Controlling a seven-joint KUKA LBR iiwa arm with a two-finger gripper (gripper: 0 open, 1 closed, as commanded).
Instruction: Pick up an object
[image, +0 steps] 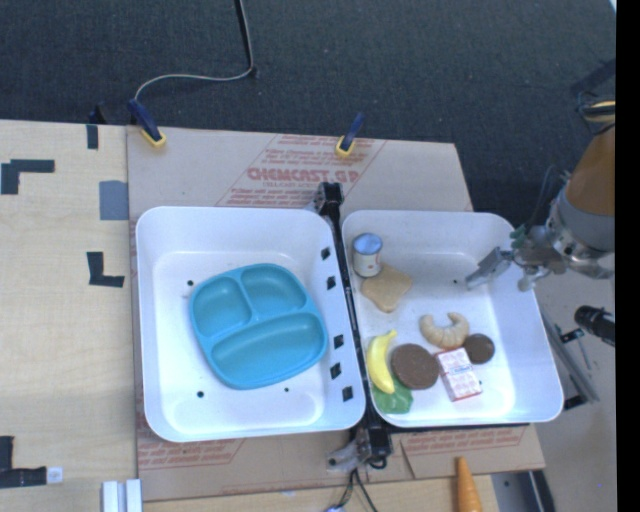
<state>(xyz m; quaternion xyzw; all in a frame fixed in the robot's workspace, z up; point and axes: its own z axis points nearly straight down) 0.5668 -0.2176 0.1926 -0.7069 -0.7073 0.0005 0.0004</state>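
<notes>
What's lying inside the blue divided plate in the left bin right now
Nothing visible: all three compartments of the blue divided plate show bare blue. The plate itself lies flat in the left bin. Whatever might be beneath the plate is covered and cannot be seen.

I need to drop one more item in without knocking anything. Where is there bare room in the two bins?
Left bin: bare floor borders the blue tray, widest along the near wall. Right bin: bare between the can and the gripper. Crowded near the banana, cookie, croissant and red-and-white box.
</notes>
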